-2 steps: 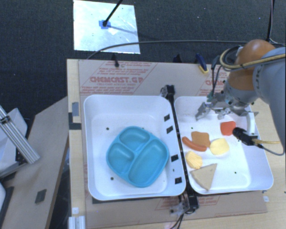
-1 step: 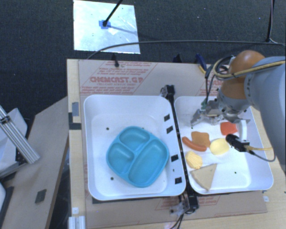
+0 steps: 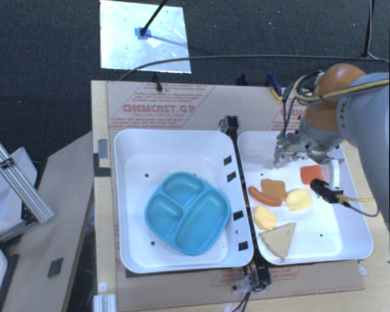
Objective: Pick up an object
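the tool (image 3: 281, 159) hangs just above-left of the red block (image 3: 309, 173); i cannot tell its spread. descending here, it likely closes on bare bin floor.

The floor (image 3: 55, 42) around the bench is covered in dark, speckled carpet. A square reflective sheet (image 3: 144, 36) lies on the carpet at the top of the camera view, with a small blue marker (image 3: 142, 33) on it and a thin black rod or cable (image 3: 155, 16) running diagonally up from that marker. The bench top (image 3: 73, 201) is light brown wood. A protective board printed with red "CHEMCAST" lettering (image 3: 159, 108) lies on the bench. A black cable (image 3: 244, 58) arcs across the carpet behind the bench. At the left edge, an aluminium extrusion bar (image 3: 24, 189) slants across the frame. Lighting is even and diffuse, without hard shadows.
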Controlling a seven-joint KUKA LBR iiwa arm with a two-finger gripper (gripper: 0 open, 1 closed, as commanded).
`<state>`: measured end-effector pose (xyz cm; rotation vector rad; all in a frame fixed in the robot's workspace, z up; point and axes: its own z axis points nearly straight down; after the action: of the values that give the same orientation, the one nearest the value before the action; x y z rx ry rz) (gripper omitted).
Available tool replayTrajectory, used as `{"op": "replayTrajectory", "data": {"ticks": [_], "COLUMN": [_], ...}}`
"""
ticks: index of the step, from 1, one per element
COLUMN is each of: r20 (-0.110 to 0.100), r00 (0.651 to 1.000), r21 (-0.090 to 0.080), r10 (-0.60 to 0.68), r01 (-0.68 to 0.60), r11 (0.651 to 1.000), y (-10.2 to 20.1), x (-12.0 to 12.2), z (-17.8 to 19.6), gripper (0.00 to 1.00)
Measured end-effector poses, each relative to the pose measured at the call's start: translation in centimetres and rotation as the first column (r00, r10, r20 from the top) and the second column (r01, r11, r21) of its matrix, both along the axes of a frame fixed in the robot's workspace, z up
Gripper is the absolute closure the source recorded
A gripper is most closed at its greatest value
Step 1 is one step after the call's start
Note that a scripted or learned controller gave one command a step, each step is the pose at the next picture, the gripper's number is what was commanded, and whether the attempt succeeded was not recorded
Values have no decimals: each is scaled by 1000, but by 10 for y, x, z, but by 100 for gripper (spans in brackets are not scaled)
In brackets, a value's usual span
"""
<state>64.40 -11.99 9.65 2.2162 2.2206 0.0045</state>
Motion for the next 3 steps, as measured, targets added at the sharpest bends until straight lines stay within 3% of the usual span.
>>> {"op": "replayTrajectory", "data": {"ticks": [3], "r20": [2], "r00": [1000], "r21": [-1], "r10": [0], "r01": [0], "r11": [1000], "y": [-19], "x": [8], "z": [167], "gripper": [100]}}
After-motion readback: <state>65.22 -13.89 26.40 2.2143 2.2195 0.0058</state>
